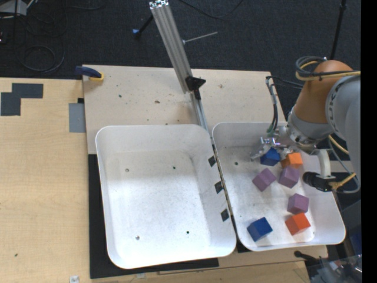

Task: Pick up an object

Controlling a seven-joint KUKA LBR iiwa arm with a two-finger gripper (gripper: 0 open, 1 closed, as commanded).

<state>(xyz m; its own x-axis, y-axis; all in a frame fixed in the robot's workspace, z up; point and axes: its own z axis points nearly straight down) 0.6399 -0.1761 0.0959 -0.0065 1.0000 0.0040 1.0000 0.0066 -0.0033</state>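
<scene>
Just a small blue cube (pixel 270 157) under the tool (pixel 266 148).

Arm (pixel 344 108): bulky rounded grey casing, broad orange band above the wrist. Thin cables loop over the orange part and trail down the side. Pincer (pixel 270 144): small, silvery metal, dark fittings behind it.

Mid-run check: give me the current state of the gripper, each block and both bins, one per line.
gripper: low in the right bin, over the upper blue block; grasp unclear.
upper blue block: under the gripper.
upper orange block: resting loose.
three purple blocks: loose, apart.
lower blue block: loose.
lower orange block: loose.
right bin: holds all the blocks.
left bin: flat on the bench.
</scene>
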